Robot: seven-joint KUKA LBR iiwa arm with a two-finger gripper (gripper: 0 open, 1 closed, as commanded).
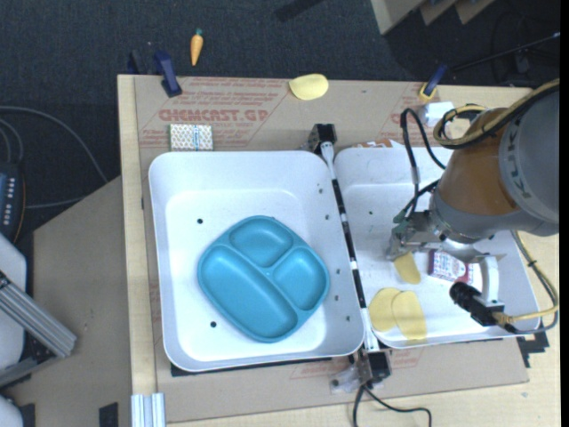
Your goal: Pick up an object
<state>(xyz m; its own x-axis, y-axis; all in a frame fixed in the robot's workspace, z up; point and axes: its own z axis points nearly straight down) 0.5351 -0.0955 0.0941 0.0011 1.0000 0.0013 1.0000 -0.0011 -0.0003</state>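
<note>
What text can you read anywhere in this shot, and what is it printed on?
"CHEMCAST GP" in red on the brown board under the bins; the smaller red lines above and beside it are too blurred to read.
Red print on the board near the far right bin corner: unreadable.
Small patterned packet on the board: no legible words.
Red and white packet in the right bin: print too small to read.

We read red print on the bench's brown board, along its far edge above the left bin: "CHEMCAST GP", large letters, with a smaller red line above it too fine to make out. More red print sits near the board's right corner, unreadable. A small packet in the right bin carries marks too blurred to read.
</note>
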